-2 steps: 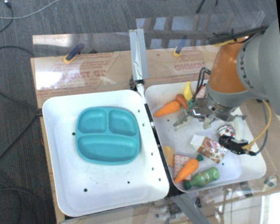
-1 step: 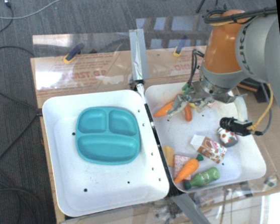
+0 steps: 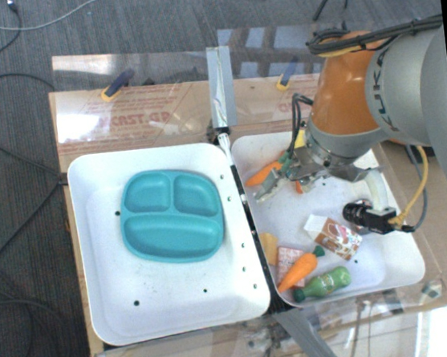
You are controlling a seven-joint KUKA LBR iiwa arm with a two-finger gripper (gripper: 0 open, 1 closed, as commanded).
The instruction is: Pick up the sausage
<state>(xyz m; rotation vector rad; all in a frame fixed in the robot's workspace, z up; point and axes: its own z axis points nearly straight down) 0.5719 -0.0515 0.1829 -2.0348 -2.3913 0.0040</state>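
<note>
A stubby tan-orange roll (image 3: 270, 248), the piece most like a sausage, lies against the left wall of the right bin (image 3: 403, 261). My gripper (image 3: 279, 181) is low in that bin's upper left corner, well above the roll in the view. It sits right beside a long orange piece (image 3: 261, 174), which may be a carrot or a sausage. A small red bit (image 3: 298, 187) shows just under the wrist. The grey and orange arm (image 3: 352, 109) covers the bin's upper right part.
In the right bin's lower half lie a carrot (image 3: 298, 269), a green bottle (image 3: 325, 283), a pink packet (image 3: 289, 255), a small printed box (image 3: 338, 239) and a white piece (image 3: 317, 223). A black connector (image 3: 364, 214) hangs from the arm. A teal divided plate (image 3: 171, 215) fills the left bin (image 3: 109, 301).
</note>
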